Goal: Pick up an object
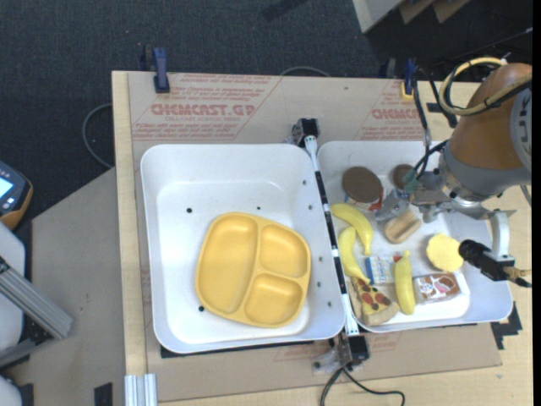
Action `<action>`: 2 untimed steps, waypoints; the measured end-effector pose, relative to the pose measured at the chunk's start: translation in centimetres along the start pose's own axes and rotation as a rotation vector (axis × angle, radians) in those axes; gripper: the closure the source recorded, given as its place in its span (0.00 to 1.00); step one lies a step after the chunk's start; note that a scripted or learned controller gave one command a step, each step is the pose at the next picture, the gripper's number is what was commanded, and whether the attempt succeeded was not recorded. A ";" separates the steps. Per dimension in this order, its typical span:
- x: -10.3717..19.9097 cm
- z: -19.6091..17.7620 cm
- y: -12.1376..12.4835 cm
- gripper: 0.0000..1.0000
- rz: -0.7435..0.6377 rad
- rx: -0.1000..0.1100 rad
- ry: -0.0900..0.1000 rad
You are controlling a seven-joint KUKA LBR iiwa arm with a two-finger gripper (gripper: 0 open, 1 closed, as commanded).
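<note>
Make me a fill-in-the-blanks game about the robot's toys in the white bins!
1. The yellow tray with three sections lies in the ____ bin.
2. The slice of pizza lies in the ____ bin.
3. The two bananas by the divider are the colour ____.
4. The gripper hangs over the ____ bin.

Missing words: left; right; yellow; right
</note>
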State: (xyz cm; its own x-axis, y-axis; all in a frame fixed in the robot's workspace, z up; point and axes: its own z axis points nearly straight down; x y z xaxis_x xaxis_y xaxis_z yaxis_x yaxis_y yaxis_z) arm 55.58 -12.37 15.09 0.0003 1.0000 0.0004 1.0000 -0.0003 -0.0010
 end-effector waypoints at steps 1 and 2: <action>-3.7 6.6 -6.4 0.00 0.007 -0.004 0.003; -3.6 5.2 -6.0 1.00 0.000 -0.015 -0.003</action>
State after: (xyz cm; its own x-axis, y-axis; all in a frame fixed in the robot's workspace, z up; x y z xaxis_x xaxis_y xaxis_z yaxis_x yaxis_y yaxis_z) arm 49.62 -15.92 9.93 -0.0001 1.0000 -0.0022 0.9999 0.0001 0.0140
